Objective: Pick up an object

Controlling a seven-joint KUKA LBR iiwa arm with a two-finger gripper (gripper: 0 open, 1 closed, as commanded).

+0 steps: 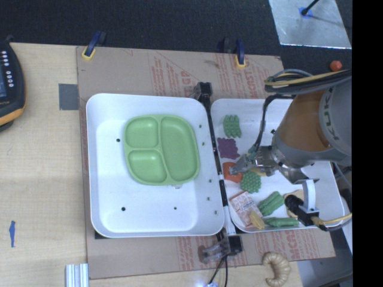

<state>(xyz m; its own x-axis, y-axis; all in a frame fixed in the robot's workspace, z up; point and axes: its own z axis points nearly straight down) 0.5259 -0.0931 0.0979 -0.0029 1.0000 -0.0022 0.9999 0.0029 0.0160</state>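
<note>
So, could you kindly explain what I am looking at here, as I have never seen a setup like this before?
This is one picture from a camera fixed above a bench, looking down at a slant. The grey machine with the orange band is a robot arm reaching in from the right; its gripper hangs low over the right white bin. That bin holds small toy foods: a green bumpy piece, a purple piece, an orange-red piece, a green round piece, green pods and a small printed packet. The left white bin holds a green divided plate. I cannot tell whether anything is gripped.
</note>
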